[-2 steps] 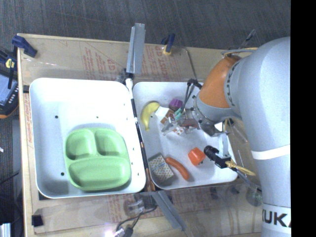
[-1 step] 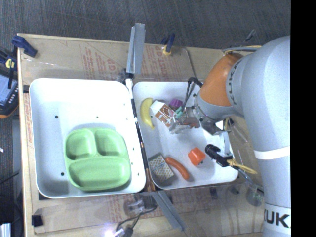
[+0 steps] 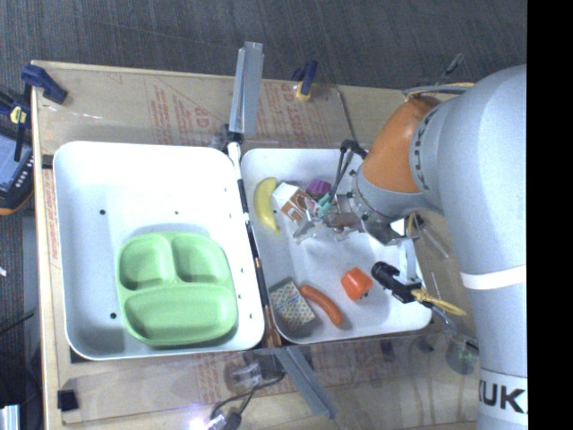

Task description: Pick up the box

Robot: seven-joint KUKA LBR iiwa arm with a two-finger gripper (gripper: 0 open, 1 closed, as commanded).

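Hovering jaws (image 3: pixel 315 219) touch box (image 3: pixel 293 206); banana (image 3: pixel 266 203) just beside

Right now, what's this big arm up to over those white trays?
The grey arm's gripper is down in the right bin, at a small box lying beside a banana. The box sits on the bin floor, not yet lifted. A hot dog, an orange cup and a sponge lie nearby. A green plate sits in the left bin.

We see a wooden bench (image 3: pixel 134 106). On it, two white bins (image 3: pixel 81 177) sit side by side, touching.
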